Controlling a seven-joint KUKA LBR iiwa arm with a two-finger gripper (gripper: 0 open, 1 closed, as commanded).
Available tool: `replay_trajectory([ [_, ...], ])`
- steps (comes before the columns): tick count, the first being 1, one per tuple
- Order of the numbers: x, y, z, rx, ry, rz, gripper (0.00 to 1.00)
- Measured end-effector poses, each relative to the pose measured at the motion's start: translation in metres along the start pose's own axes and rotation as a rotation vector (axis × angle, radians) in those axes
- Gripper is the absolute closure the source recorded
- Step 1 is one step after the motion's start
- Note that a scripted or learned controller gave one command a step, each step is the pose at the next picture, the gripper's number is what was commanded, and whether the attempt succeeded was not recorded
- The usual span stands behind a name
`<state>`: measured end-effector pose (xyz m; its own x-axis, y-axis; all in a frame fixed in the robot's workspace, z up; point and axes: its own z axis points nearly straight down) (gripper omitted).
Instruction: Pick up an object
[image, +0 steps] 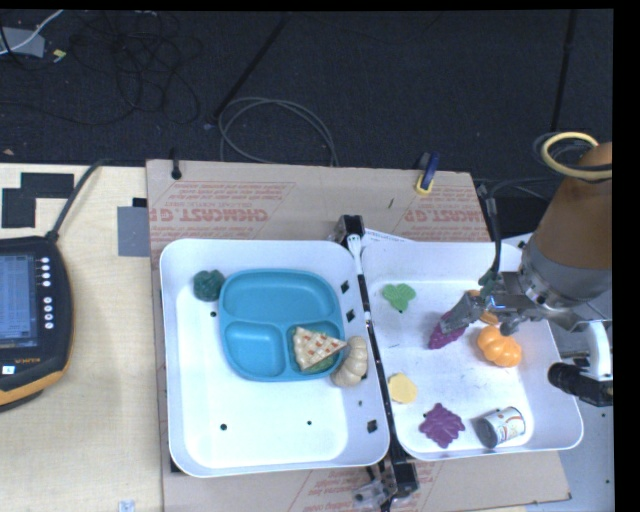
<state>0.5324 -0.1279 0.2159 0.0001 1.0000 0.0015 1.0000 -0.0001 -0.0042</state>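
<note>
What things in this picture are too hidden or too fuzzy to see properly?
- The gripper in the camera view: too small and blurred to tell its fingers apart, or whether it touches the purple piece below it.
- The beige piece: partly hidden behind the blue tray rim and the pizza slice.
- The can: its label is too small to read.
- The arm: cut off by the right edge.

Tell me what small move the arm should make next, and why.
Probably a short lowering onto the purple piece: the gripper sits right at its upper end in the right bin, with the orange fruit close beside, so a straight drop avoids nudging it.
</note>
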Motion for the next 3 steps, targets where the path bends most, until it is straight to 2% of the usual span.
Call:
replay_trajectory([
  [1, -0.028, 0.082, 0.095, -0.003, -0.003, -0.004, 0.00],
  [2, -0.002, 0.045, 0.131, 0.005, 0.001, 0.002, 0.00],
  [3, -0.005, 0.048, 0.117, -0.001, 0.000, 0.007, 1.00],
])
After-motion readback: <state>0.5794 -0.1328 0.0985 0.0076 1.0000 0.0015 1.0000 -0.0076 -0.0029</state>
